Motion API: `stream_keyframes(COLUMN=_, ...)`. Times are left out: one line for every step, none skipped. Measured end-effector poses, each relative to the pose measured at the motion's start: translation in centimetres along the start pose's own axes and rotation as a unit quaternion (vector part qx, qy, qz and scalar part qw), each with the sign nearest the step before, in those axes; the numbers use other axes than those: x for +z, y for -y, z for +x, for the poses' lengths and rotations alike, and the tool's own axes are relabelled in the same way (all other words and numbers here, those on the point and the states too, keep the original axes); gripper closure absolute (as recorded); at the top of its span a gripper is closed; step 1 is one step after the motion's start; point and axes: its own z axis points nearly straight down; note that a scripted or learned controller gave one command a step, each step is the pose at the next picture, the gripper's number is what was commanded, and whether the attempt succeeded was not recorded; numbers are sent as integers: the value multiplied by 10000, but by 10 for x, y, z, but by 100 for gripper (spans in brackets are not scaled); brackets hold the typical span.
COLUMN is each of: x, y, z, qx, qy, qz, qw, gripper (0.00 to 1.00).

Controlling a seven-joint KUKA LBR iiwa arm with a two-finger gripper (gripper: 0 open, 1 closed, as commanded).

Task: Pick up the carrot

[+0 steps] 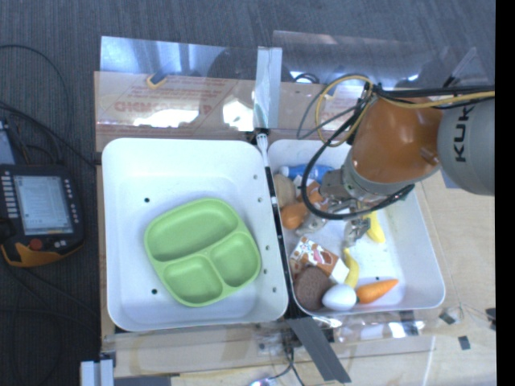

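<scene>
While the arm [402, 139] reaches in from three o'clock, its orange band and looped cables cover much of the right bin [426, 276], so I cannot make out the gripper or tell how its jaws stand. From my screen the carrot [376, 289] lies at about five o'clock in that bin, near the front wall, just beside a white egg [339, 297] at its nine o'clock. Touching the egg at ten o'clock sits a brown round item [309, 282] I cannot identify, and above that a small printed packet [313, 256]. A yellow piece [375, 229] shows partly under the cables, with a thinner yellow strip [352, 267] lower down. An orange round thing [293, 215] near the divider is half hidden. At nine o'clock, the left bin [129, 175] holds a green three-compartment tray [203, 251].
</scene>
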Motion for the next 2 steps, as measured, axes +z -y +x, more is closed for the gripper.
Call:
stream_keyframes(x=4, y=76, z=-11, qx=-2038, qy=14, qz=-174, qw=9789, gripper=0)
stream_keyframes(x=2, y=50, z=41, qx=-4206, qy=12, qz=-21, qw=9072, gripper=0)
